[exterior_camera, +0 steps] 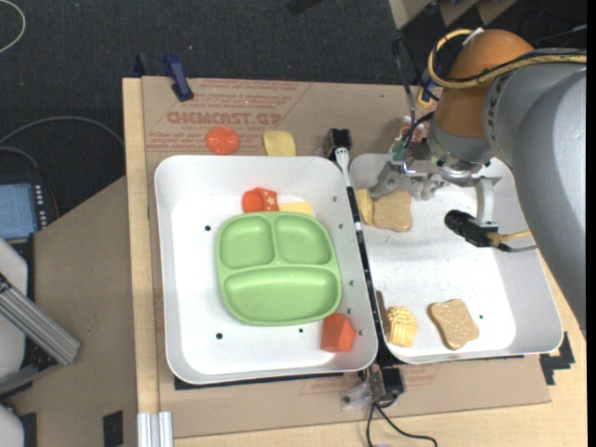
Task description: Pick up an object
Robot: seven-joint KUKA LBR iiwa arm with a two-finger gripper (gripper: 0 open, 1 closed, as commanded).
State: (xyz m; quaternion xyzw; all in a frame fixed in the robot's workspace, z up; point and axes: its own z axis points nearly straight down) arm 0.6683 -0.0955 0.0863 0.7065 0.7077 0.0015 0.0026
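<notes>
Hovering over tan, flat bread slice point(392, 214); fingers point(384, 183) state: cannot tell.

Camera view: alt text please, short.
A grey arm's claw hangs over a tan toast slice at the right bin's far left corner. The left bin holds a green divided plate and orange toy pieces.

We see two white bins side by side on the tabletop point(102, 277). The left bin point(182, 277) holds a green divided plate point(277, 268), with an orange block point(338, 333) at its lower right corner. In the right bin point(521, 296), the claw point(402, 182) hangs just above a tan bread slice point(391, 212); a second slice point(453, 323) and a corn piece point(401, 326) lie near the front wall.
</notes>
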